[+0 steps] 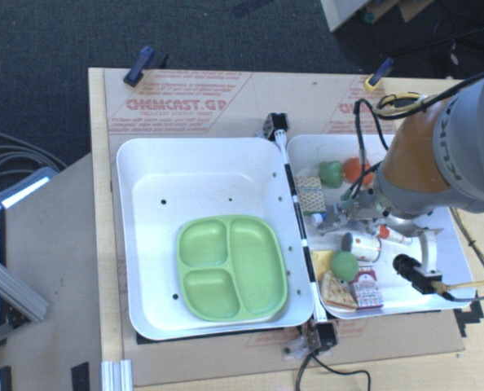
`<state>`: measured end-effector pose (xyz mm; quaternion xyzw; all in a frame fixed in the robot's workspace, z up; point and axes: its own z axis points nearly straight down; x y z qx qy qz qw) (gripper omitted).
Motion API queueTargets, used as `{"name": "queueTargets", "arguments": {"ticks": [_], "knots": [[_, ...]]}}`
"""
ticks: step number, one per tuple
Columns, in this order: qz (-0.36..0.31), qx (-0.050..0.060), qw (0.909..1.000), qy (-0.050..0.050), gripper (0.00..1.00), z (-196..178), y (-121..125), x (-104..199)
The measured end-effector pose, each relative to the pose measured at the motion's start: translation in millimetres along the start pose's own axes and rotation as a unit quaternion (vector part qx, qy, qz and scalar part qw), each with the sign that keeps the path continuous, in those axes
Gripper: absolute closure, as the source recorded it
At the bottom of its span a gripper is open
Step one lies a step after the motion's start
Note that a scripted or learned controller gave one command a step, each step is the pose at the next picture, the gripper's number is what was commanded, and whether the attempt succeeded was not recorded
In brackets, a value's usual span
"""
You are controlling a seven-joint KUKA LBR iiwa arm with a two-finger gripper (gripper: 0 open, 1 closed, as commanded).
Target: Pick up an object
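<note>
Camera view: left bin (144,169) holds a green divided plate (230,267) amid bare floor; right bin (437,300) (crowded) hides the claw (364,218), grip unreadable.

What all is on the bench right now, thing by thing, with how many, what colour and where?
Bins: 2, white, side by side on the bench.
Divided plate: 1, light green, three compartments, in the left bin.
Balls: 2, green, right bin, one far, one near.
Orange item: 1, right bin, beside the far ball.
Cracker-like piece: 1, tan, right bin's near corner.
Clamps: 2, blue, board's far edge.
Arm: 1, grey with orange band, over the right bin.
</note>
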<state>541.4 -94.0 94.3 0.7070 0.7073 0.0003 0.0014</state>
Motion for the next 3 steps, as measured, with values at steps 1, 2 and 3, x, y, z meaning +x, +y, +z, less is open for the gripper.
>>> {"name": "queueTargets", "arguments": {"ticks": [1,2,3], "knots": [[0.000,0.002,1.0000,0.001,0.00,8.0,-31.7,-3.2],[0.000,0.002,1.0000,0.001,0.00,9.8,-44.4,-6.9],[0.000,0.000,1.0000,0.001,1.00,-1.2,-42.9,-7.0]]}}
